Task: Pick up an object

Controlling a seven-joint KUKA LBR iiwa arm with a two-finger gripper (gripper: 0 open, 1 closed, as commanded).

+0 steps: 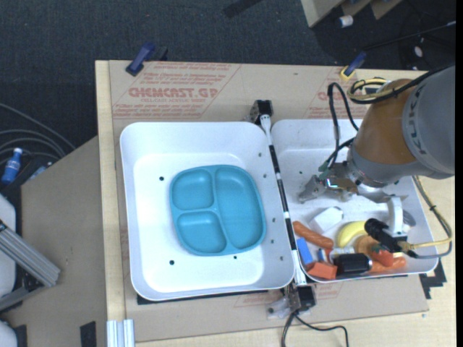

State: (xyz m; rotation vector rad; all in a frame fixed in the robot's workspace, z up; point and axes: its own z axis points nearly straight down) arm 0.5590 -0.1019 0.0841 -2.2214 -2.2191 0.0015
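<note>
- Bench (181,85): brown board with red lettering, bearing 2 shallow white bins side by side.
- Left bin (141,194): holds 1 blue divided plate (215,210) with 3 compartments, lying flat near the middle.
- Right bin (300,139): objects crowd its near end; the far end is bare white floor.
- Objects in right bin: yellow banana-like piece (352,231); white piece (327,217) just beside it; orange carrot-like stick (312,234); small blue item (304,252); black items (352,264); orange pieces (322,270) at the near rim.
- Arm (405,132): grey with orange band, reaching in from the right over the right bin.
- Gripper (327,184): low over the middle of the right bin, just beyond the white piece; finger spread cannot be told; no object visibly between them.
</note>
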